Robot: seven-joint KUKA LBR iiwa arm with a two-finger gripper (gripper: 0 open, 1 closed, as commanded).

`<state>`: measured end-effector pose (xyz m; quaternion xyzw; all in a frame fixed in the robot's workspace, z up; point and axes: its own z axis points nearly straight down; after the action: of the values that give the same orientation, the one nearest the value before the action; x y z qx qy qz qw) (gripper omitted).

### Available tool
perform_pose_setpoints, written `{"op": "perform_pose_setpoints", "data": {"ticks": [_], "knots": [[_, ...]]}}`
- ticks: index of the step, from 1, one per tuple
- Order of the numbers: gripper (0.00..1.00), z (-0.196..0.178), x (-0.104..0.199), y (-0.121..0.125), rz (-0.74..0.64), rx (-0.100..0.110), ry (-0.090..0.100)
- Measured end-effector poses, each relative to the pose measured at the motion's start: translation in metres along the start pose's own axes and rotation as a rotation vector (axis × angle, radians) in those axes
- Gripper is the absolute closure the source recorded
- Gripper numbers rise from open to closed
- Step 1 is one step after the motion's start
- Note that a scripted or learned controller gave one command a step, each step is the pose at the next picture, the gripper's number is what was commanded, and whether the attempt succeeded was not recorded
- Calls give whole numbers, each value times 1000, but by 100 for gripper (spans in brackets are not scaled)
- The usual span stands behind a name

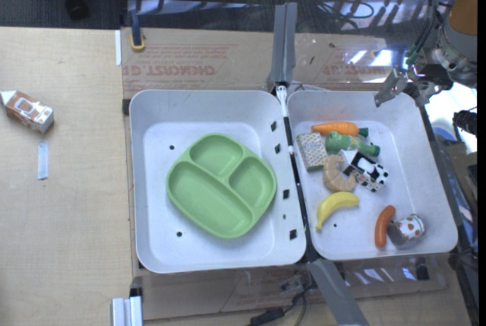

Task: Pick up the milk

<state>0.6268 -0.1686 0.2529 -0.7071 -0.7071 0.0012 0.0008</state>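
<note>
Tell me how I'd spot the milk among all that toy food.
Look in the shallow white right-hand bin, where the toys are heaped. Near the middle of the heap, just right of the round tan cookie-like piece and above the yellow plastic banana, lies the small black-and-white cow-patterned milk carton. It is the one black-and-white thing among orange, green and yellow neighbours.

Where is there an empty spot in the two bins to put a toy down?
The left bin has bare floor all around the green plate, widest near its corners. The right bin is crowded in the middle, around the carrot, milk and banana; its back edge and right side are free.
</note>
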Motion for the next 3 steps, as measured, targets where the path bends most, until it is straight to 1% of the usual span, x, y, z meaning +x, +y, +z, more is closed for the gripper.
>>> {"op": "perform_pose_setpoints", "data": {"ticks": [1, 2, 3], "knots": [[0, 117, -25, -91, -82, 0, 1], [0, 147, -15, -63, 138, -23, 0], [100, 131, -16, -58, 140, -41, -2]]}}
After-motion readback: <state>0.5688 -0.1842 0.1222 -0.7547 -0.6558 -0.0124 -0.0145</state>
